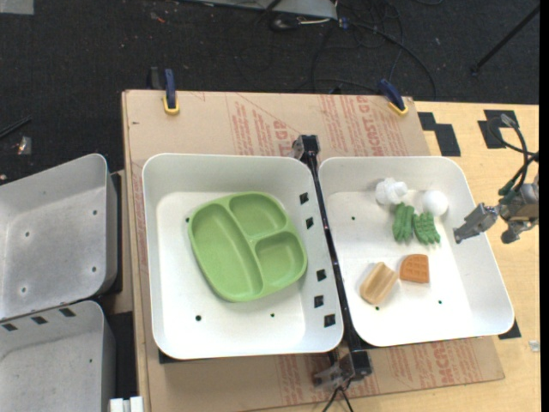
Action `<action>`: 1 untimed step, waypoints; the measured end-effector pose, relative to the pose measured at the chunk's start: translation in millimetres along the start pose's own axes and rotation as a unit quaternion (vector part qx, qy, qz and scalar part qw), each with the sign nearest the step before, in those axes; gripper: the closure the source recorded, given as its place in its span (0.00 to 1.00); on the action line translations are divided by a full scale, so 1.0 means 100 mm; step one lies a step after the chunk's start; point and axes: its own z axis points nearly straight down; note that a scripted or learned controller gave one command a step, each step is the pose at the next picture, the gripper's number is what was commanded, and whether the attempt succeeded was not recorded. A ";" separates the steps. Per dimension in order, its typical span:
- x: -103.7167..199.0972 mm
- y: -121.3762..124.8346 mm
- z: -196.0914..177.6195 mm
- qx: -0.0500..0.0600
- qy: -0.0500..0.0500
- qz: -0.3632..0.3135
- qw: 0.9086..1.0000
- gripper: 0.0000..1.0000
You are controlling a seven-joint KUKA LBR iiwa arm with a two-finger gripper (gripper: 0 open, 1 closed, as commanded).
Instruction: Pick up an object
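I see my gripper (477, 222) hanging at the right bin's (489, 316) edge; whether it's parted or clenched I can't tell. Nothing lifted: food toys (415, 227) lie inside, tray (247, 245) left.

The two bins, left (167, 316) and right (480, 312), look like smooth white plastic with a soft, low sheen. In the left one lies a green divided plate (247, 245) of smooth, matt plastic. The right bin holds small toy foods: a tan bread roll (377, 282) and an orange cracker (415, 269), both dull and slightly grainy, two ridged green pieces (415, 225) of matt plastic or rubber, and two white lumps (412, 196) with a faint gloss. The bench top (225, 114) is rough brown cardboard, printed in faded red. The floor (69, 33) is dark, coarse carpet. The gripper (477, 222) looks like dull grey metal.
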 end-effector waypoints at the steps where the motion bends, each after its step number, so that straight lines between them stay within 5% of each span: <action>1: 0.01 0.02 -0.05 -0.005 -0.001 -0.002 1.000 0.00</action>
